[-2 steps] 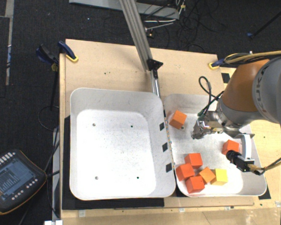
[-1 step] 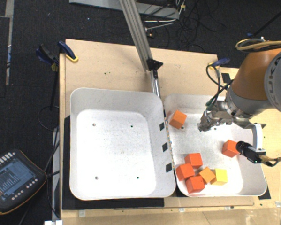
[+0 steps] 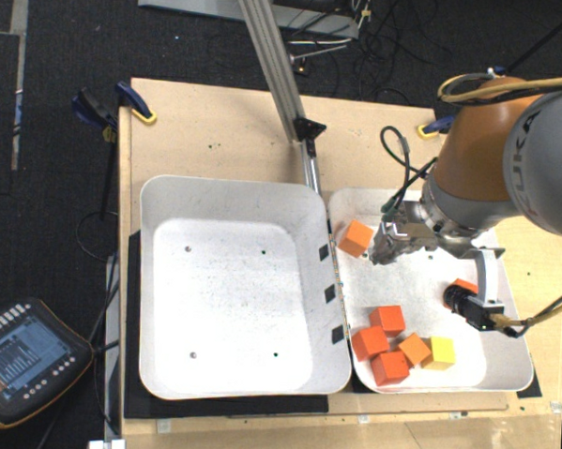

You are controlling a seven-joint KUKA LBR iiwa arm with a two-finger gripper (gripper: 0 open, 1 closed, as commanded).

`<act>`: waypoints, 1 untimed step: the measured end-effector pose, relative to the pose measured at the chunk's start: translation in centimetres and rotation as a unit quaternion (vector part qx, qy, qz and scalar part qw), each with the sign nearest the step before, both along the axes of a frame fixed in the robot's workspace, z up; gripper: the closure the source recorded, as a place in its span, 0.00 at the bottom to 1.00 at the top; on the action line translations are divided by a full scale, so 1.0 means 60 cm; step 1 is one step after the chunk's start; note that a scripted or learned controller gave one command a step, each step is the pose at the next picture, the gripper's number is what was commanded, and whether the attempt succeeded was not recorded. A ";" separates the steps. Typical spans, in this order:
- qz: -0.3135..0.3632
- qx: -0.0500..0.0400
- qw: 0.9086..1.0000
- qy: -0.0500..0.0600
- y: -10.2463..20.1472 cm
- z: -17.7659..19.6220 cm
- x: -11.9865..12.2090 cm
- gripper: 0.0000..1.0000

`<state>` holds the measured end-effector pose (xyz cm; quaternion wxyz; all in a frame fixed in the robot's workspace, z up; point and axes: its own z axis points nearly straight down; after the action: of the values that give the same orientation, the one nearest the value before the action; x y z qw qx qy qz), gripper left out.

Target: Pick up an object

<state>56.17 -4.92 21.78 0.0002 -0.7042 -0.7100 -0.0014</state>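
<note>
Far lower left of the frame: a teach pendant [image 3: 15, 360] lying on the dark floor. Upper left corner of the bench: a blue clamp [image 3: 99, 109] gripping the board. Centre-left: the left bin [image 3: 169, 204] — white, shallow, speckled. Above it, running down from the top of the frame to the seam between the bins: a slanted metal bar [image 3: 275, 64].

Right of the seam: the right bin [image 3: 508, 372], holding every block in sight. Near its upper left corner: a lone orange block [image 3: 357, 239], standing apart from the others, close to the bin's left wall. Just right of that block: the gripper [image 3: 385, 248], hanging under the grey-and-orange wrist, tips pointed down and slightly left. Fingers a dark tangle against the wrist — opening impossible to judge, nothing visibly between them.

Key relation for the coming move: lone orange block just to the left of the gripper, nearly level with it, apparently not touching. Roughly cubic, so no long axis to favour. Probably a short shift leftward, then a descent.

Lower middle of the right bin: a red-orange cluster [image 3: 383, 342] of four blocks packed close, with a yellow block [image 3: 441, 351] touching its right side. Well below the gripper, and harder to isolate.
</note>
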 end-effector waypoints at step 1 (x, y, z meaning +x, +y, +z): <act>0.000 0.000 1.000 0.001 0.076 0.020 -0.028 1.00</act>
<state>54.48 -0.37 22.98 0.0008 -0.7042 -0.7100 -0.0009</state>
